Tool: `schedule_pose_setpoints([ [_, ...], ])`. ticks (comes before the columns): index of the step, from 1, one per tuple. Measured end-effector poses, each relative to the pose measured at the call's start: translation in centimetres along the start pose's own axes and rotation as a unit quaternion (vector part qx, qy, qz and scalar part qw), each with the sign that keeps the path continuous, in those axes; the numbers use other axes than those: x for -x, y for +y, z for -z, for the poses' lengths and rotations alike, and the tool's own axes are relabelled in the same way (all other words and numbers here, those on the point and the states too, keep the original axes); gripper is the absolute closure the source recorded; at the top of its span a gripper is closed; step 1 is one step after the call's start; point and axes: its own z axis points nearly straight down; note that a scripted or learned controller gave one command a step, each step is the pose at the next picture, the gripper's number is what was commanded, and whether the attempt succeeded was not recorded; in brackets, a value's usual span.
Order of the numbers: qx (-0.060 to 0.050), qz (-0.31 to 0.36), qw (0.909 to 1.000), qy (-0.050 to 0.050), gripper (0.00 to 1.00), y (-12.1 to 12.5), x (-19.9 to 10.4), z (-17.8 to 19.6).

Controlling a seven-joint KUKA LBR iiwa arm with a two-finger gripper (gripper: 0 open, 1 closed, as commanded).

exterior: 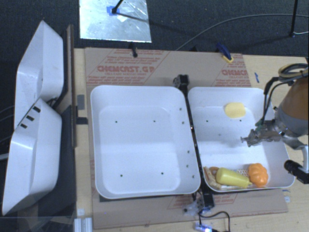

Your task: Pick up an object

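Camera view puts our likeliest target, the pale yellow disc (234, 110), alone near the far wall of the right bin (227, 92). The orange fruit (258, 175) and yellow pepper-ish thing (232, 177) are jammed together in the near corner, so a harder grab. Our gripper (250, 139) hangs between the two spots, nothing in it; honestly we can't tell if the fingers are apart or together, too small. We'd go for the disc: centre over it, drop straight, close low since it looks flat.
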Motion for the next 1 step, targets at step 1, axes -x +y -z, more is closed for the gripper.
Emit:
schedule_pose_setpoints([
  [1, 0.001, 0.0, 1.0, 0.0, 1.0, 0.49, 0.56, 6.11],
])
